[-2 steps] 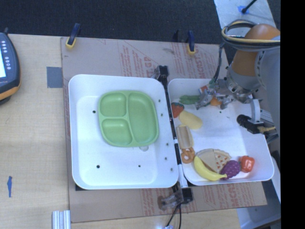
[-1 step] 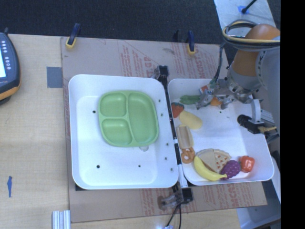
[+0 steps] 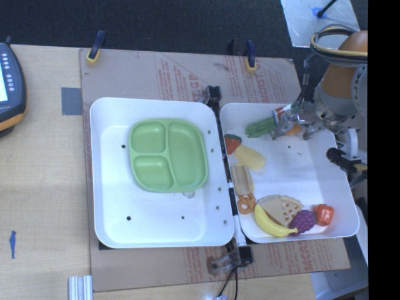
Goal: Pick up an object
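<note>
two bins (image 3: 103, 167), one plate (image 3: 169, 155)

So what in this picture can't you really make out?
- Claw: small and cluttered in the camera view; whether it grips the green vegetable is unclear.
- Flatbread: partly covered by the banana and grapes.
- Handheld controller: cut off by the left edge.

- My bench (image 3: 44, 186) was pale wood, with a brown cardboard sheet (image 3: 156, 74) spread across its middle.
- Two blue-and-yellow clamps (image 3: 95, 47) pinned the sheet's far edge.
- The left bin (image 3: 103, 186) and the right bin (image 3: 340, 199) sat side by side on the sheet, rims nearly touching.
- A grey tape square (image 3: 71, 100) lay on the wood left of the sheet.
- A dark handheld pendant (image 3: 9, 86) rested at the bench's left edge.
</note>
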Robot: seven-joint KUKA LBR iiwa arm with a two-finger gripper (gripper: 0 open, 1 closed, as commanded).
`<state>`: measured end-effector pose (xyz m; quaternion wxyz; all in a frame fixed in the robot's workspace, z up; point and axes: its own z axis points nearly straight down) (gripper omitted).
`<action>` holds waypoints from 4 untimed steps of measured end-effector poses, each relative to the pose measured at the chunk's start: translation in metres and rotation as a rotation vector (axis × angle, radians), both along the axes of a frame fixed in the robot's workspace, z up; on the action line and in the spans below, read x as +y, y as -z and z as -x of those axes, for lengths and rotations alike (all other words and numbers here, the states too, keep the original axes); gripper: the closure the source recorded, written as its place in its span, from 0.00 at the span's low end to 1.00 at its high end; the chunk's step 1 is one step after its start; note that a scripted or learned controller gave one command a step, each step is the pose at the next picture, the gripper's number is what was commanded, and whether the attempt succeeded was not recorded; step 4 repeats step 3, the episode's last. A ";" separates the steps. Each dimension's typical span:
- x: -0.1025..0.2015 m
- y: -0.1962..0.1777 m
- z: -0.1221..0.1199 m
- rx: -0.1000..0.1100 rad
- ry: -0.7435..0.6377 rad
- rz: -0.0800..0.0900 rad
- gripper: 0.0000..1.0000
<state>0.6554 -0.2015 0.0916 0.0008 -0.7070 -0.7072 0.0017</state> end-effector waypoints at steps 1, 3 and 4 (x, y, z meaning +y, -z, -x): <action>0.001 -0.011 0.000 0.001 -0.005 0.000 1.00; -0.011 0.000 0.157 0.006 -0.002 -0.003 1.00; -0.011 0.000 0.157 0.006 -0.002 -0.003 1.00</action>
